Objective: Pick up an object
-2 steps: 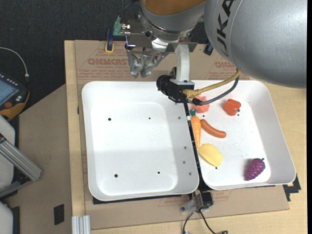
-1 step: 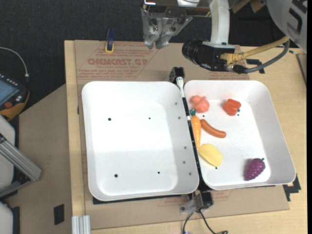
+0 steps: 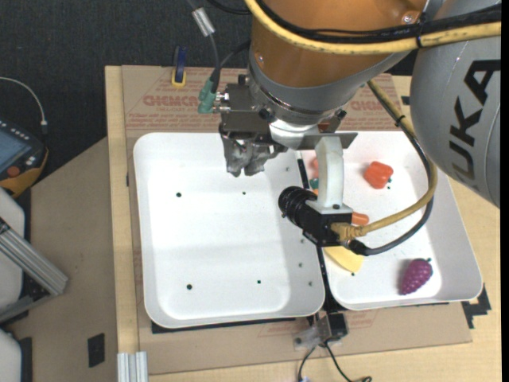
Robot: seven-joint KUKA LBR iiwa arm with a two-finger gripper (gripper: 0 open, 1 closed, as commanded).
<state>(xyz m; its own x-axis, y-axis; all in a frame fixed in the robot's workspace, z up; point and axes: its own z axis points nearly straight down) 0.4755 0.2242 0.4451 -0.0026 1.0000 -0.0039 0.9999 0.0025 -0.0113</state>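
Two shallow white bins side by side on the bench (image 3: 119,213): left bin (image 3: 207,245), right bin (image 3: 445,237). Grey arm with orange band (image 3: 334,22) entering from the right and crossing over the bins' far edge. Gripper (image 3: 246,159) hanging over the far part of the left bin, close to the bin floor, nothing visible between its tips. State of the jaws: cannot tell (tips dark and foreshortened from this angle). In the right bin, four loose items: an orange-red pepper-shaped object (image 3: 378,173) toward the far side; a purple grape cluster (image 3: 415,276) near the front right corner; a pale yellow wedge (image 3: 347,259) beside the divider between the bins, partly under a black cable fitting (image 3: 306,209); a small orange piece (image 3: 359,217) just beside that fitting. All four well apart from the gripper. Yellowish hose (image 3: 402,213) looping from the fitting across the right bin. Brown cardboard sheet (image 3: 135,94) under both bins, with red lettering along its far edge.
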